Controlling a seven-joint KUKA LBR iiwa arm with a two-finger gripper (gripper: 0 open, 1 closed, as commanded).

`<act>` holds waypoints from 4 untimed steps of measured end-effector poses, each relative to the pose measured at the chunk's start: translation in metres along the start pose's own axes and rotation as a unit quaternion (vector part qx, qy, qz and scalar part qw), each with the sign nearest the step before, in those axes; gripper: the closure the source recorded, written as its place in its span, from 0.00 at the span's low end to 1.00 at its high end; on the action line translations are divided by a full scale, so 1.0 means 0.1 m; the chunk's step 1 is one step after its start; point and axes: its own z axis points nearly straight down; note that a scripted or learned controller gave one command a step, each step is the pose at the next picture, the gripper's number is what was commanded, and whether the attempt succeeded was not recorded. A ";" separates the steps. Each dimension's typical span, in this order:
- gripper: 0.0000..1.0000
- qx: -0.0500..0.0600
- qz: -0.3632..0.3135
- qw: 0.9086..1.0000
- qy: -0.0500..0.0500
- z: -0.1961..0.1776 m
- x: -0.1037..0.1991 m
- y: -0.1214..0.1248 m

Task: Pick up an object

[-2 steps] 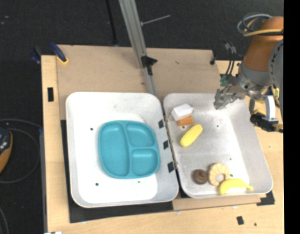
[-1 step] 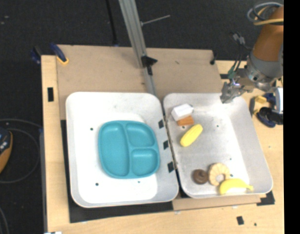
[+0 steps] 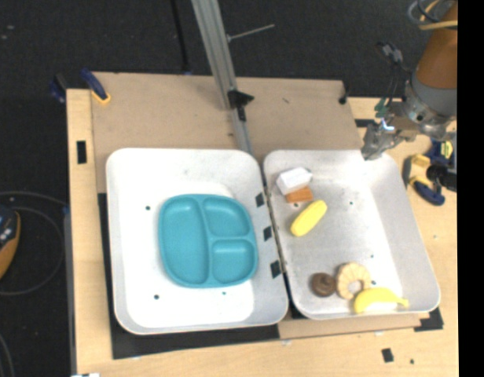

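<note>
Since there is a single overhead view, everything here comes from the camera view. The hand (image 3: 374, 142) hangs at the far right corner of the right bin (image 3: 399, 226), over its rim, with nothing between it and the bin floor; whether it is released or clenched I cannot tell, because it is small and seen from above.

The candidates for picking all lie in the right bin. A white-and-orange block (image 3: 294, 184) sits near the bin's far left side, with a yellow oblong toy (image 3: 308, 218) just beside it toward the near edge. At the near edge a brown round piece (image 3: 322, 284), a tan ring-shaped piece (image 3: 353, 279) and a yellow banana-like toy (image 3: 377, 299) are bunched together, touching or nearly so.

Risks, as I judge them: the hand is well apart from every item, so a straight descent here would likely close on bare bin or strike the rim. In the near cluster, it could nudge a neighbour or catch two pieces at once. The rounded yellow toy may roll or squirt out of a pinch. The block lies close to the bin wall, leaving little room on that side.

Count: two white bins on the desk (image 3: 305, 108); one teal divided plate (image 3: 207, 239) in the left bin (image 3: 132, 171); five small items in the right bin.
</note>
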 end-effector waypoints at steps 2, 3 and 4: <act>1.00 0.002 -0.001 1.000 0.001 0.16 1.00 -0.35; 1.00 0.002 -0.002 1.000 0.001 0.17 1.46 -0.45; 1.00 0.002 -0.001 1.000 0.001 0.04 1.88 -0.69</act>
